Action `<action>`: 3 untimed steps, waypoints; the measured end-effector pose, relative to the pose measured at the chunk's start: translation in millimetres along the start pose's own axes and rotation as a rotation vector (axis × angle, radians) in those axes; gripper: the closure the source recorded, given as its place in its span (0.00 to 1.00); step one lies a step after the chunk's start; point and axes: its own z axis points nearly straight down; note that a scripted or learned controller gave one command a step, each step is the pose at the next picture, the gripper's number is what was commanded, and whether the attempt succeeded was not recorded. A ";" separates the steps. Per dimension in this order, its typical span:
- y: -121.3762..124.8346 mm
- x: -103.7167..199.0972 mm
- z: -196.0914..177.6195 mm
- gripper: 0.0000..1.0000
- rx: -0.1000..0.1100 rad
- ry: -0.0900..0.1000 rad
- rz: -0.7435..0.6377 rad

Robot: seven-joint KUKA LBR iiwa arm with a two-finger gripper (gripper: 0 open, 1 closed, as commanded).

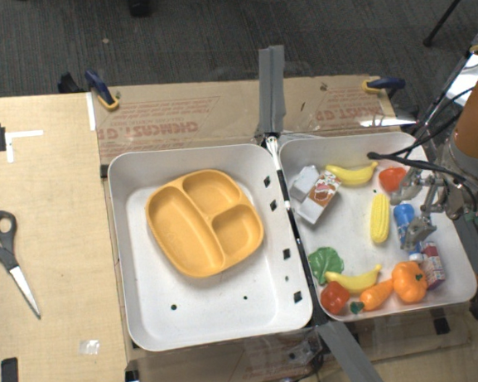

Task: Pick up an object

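end effector point(420, 212) over right bin point(335, 148) | beside blue object point(403, 216) | grip state: cannot tell

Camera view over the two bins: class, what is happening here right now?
The robot's gripper hangs low in the right bin, by a small blue object, among toy foods including a corn cob and bananas. Nothing visibly sits between its fingers. The left bin holds a yellow divided plate.
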 end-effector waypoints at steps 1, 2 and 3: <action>-1.7 -26.7 60.3 0.00 0.003 -0.023 -0.013; 20.2 -38.3 70.2 0.00 -0.001 -0.005 -0.014; 20.9 -40.1 59.6 1.00 -0.001 -0.011 -0.014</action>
